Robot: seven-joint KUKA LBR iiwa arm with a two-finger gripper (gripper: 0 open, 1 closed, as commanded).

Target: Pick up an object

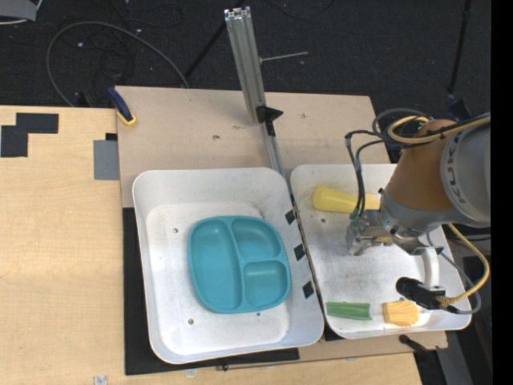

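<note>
The arm (437, 175) reaches in from the right over the right bin (353, 283), its gripper (362, 242) low above the bin's middle; whether it is wide or narrow cannot be told, and nothing is seen held in it. A yellow cylinder (333, 200) lies on its side just beside the gripper, toward the bin's far left. A green block (347, 310) and a yellow block (401, 314) lie near each other along the near edge. The left bin (144, 215) holds a teal divided plate (238, 263), flat at its middle.
</note>
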